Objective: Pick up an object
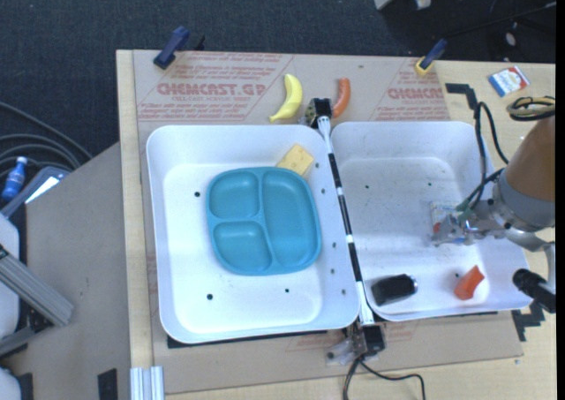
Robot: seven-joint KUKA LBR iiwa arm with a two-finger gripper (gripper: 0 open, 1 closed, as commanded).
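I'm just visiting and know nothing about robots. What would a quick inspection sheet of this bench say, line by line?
Surface: a brown bench with printed lettering bears a left white bin and a right white bin, side by side.
Job's things: a blue divided plate and a yellow block at its far edge in the left bin; a black object and an orange piece in the right bin.
Clutter: a banana and an orange item on the bench behind the bins.
Claw: the claw is low over the right bin; grip unclear.
Cables: a black cable along the right bin; more at the front edge.
Surroundings: dark carpet, blue clamps on the bench's far edge.
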